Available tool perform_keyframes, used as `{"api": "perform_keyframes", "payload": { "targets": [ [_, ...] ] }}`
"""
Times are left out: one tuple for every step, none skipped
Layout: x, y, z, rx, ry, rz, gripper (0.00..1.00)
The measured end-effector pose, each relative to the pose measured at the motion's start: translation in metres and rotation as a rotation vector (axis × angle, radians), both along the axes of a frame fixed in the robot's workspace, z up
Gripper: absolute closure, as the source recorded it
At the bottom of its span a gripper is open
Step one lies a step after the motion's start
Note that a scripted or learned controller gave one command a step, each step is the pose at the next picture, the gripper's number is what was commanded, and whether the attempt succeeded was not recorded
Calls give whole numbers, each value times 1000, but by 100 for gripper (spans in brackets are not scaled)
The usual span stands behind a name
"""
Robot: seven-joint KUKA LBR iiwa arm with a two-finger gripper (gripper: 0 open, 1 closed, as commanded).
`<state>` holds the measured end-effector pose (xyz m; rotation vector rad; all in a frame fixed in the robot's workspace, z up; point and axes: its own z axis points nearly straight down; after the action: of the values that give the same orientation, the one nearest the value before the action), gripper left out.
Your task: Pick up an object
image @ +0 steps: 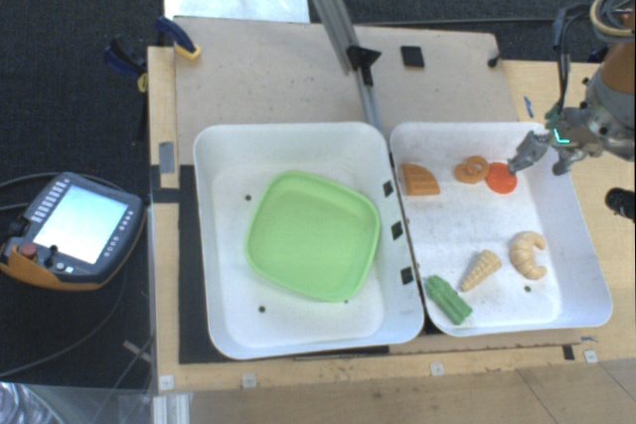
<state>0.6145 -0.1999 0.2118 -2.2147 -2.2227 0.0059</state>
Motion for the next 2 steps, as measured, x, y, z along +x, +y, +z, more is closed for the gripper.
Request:
{"api": "perform_keyframes", "payload": {
  "targets": [
    [0,0,0,0,0,0,0],
    [-8,4,-63,1,5,0,0]
  ]
}}
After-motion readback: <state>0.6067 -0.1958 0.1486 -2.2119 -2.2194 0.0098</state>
